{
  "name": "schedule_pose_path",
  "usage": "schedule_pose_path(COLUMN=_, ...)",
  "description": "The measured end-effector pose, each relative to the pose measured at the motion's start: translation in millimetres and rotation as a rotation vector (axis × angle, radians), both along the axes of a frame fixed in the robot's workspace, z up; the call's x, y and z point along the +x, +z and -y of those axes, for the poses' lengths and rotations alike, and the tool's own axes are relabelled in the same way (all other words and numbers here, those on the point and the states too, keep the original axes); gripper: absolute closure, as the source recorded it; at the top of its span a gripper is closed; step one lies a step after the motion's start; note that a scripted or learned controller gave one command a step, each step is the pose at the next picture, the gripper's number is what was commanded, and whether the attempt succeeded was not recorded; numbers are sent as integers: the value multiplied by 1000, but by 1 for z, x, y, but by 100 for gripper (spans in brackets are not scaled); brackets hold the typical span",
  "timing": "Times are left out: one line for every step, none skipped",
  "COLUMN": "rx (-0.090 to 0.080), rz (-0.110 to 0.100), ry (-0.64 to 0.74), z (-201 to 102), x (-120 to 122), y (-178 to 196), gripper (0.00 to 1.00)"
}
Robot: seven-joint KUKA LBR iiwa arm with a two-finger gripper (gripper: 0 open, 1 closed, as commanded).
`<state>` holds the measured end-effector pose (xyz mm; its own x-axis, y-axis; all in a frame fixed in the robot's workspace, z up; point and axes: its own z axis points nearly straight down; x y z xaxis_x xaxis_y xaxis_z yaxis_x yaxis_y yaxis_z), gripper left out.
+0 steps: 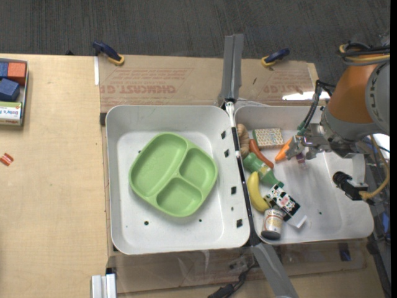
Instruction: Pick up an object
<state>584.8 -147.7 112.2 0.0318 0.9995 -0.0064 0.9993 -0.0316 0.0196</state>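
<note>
I cannot tell the two-finger gripper [300,149] state; it hangs by the orange carrot-shaped toy [283,150] near the right white bin's [347,228] far edge. I judge the crowded left-edge pile risks a glancing miss.

Grey arm [360,98] enters from right, orange band above wrist; claw [302,149] lowered, pointing left.

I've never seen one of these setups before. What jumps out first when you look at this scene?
The bright green divided plate grabs the eye, lying alone in the left white bin. Next comes the arm's orange band at the right, with its tool low over the right bin. Along that bin's left wall sits a jumble of small things, among them a yellow banana and a small jar.
</note>
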Motion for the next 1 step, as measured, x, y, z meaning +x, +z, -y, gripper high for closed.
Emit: schedule_pose_path(rx=6, rz=-20, ry=9, z=-30, x=14, y=86, gripper=100)
